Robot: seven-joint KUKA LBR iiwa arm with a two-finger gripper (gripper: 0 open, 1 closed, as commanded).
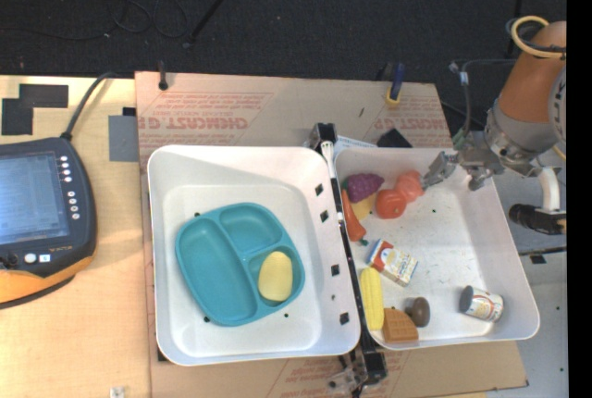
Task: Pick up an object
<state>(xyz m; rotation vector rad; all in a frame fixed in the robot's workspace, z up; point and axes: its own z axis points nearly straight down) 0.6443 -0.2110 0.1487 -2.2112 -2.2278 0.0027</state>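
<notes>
Metal pincer (460,168) splayed open, gripping nothing, above glossy white bin (514,243), near rounded red toys (400,194)

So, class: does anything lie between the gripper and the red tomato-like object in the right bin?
Nothing visible does. The gripper hangs over the right bin's far edge, and the red object lies down-left of it. An orange-red piece sits just beside that line, touching the red object.

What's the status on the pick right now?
Tool open, holding nothing, over right bin's far edge. Nearest: red tomato. Nothing blocking it.
</notes>
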